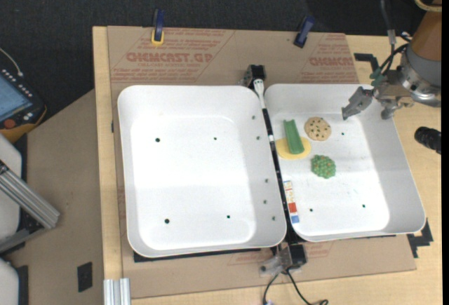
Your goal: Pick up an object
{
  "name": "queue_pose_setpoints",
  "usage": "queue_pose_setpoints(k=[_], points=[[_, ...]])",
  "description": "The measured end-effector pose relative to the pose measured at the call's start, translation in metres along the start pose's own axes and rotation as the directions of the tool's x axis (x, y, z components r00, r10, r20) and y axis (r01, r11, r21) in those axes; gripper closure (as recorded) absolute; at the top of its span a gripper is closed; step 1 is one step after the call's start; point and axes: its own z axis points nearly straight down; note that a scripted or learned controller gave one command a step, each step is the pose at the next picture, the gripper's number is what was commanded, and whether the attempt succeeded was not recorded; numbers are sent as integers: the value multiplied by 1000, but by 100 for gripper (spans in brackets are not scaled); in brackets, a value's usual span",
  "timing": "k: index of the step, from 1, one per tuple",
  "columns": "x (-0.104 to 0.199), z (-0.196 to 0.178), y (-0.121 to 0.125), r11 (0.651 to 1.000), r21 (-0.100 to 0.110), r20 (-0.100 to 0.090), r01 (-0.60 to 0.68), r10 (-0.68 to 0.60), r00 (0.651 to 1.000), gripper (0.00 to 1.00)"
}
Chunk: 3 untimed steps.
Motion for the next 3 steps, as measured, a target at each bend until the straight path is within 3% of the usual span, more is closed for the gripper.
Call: queue_pose_setpoints(k=[1, 2, 3], points=[[0, -11, 1, 1000, -3, 1, 1, -1, 1000, 100], [-3, 59, -106, 1000, 13, -5, -5, 5, 1000, 100], [33, 18, -17, 1000, -10, 2, 7, -7, 1000, 100]])
